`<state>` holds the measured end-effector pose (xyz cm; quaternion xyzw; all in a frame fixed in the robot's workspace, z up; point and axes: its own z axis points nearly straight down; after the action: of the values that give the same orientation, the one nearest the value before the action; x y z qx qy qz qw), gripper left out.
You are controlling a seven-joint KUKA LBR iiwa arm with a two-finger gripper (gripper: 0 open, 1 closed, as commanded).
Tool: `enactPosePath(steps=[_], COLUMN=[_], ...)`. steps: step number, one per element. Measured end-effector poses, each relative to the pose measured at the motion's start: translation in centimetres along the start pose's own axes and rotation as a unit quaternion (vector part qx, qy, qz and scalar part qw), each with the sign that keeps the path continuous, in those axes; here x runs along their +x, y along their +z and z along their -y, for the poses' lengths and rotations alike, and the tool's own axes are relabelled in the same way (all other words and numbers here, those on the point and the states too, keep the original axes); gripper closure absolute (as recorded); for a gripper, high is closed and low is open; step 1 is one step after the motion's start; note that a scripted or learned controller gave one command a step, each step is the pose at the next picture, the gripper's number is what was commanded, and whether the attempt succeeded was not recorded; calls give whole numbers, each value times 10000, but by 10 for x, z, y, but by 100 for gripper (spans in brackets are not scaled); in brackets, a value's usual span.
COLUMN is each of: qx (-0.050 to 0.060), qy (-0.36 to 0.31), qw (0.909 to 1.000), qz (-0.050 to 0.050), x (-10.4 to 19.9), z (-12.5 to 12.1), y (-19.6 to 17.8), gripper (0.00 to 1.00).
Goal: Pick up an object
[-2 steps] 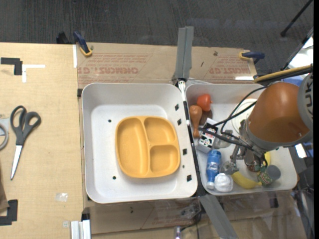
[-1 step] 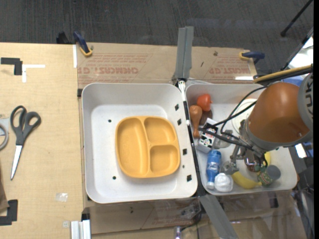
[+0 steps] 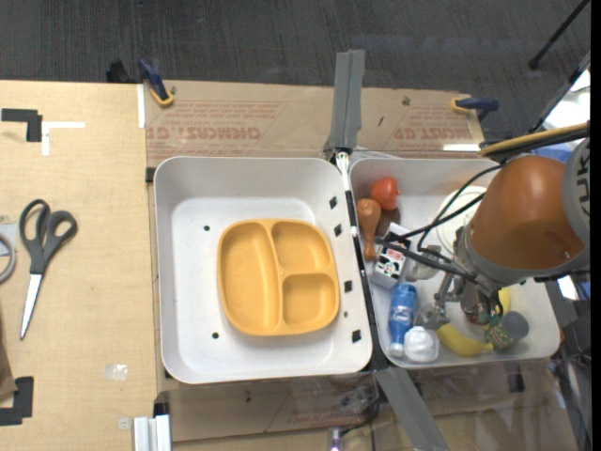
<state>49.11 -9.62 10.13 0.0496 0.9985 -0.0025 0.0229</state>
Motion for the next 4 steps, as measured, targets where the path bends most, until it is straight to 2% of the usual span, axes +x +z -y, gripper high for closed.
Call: enactPosePath(steps=[2, 3, 4], qx=[0, 23, 54], qy=[557, 1552, 2389], qw=[9984, 9877, 9708], qz=[-34, -203, -208], x=[2, -100, -138], z=[0, 3, -5], y=[1, 12, 14], gripper=[0, 0, 0])
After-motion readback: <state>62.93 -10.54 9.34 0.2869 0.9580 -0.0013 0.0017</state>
